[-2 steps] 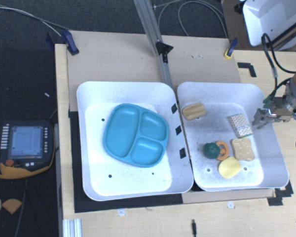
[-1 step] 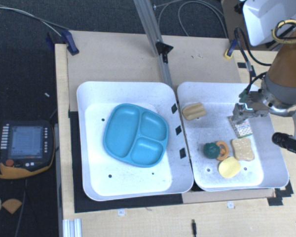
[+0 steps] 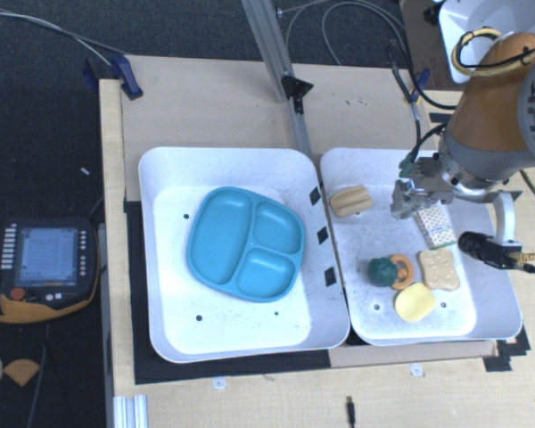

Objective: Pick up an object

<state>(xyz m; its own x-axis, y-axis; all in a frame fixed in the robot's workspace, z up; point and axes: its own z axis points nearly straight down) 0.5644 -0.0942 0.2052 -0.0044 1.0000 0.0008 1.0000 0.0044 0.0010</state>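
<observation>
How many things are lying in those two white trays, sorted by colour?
Blue: 1, divided plate
Tan: 2, bread roll, toast slice
Yellow: 1, lemon-like piece
Teal and orange: 1, small toy
White patterned: 1, packet
Total: 6

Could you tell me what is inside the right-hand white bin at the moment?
The right bin holds a tan bread roll, a teal and orange toy, a toast slice, a yellow piece and a patterned packet, partly covered by the gripper.

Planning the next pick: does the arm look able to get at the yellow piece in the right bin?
Probably yes. The yellow piece lies uncovered near the right bin's front, with the tool above the same bin; the toast-like piece crowds it.
</observation>
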